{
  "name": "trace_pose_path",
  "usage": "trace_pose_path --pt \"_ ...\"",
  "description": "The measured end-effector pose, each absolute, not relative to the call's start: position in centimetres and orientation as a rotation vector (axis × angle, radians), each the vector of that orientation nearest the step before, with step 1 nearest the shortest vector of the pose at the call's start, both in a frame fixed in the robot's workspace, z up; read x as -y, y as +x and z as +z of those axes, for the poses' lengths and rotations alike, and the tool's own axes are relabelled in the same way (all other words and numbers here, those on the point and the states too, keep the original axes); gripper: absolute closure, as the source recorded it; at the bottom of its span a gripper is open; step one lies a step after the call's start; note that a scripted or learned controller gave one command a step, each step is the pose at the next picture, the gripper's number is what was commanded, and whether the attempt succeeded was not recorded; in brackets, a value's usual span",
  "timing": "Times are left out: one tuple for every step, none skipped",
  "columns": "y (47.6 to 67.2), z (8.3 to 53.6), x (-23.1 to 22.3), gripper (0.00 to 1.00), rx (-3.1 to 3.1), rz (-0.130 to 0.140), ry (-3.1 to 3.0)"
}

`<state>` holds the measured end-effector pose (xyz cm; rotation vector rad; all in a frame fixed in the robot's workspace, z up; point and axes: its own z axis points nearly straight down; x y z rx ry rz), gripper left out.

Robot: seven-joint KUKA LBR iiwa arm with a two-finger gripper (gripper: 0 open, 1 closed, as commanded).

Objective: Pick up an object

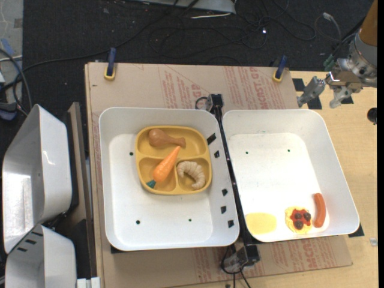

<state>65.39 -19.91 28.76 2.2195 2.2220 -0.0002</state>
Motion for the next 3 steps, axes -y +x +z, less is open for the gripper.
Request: trace_pose_path --pt "65.8 22.5 19.6 0.0 -2.227 -0.004 2.219" --pt "65.1 17.7 18.9 0.0 -2.224 -0.003 2.222" --pt "65.9 11.9 18.4 0.0 -2.229 -0.003 2.217"
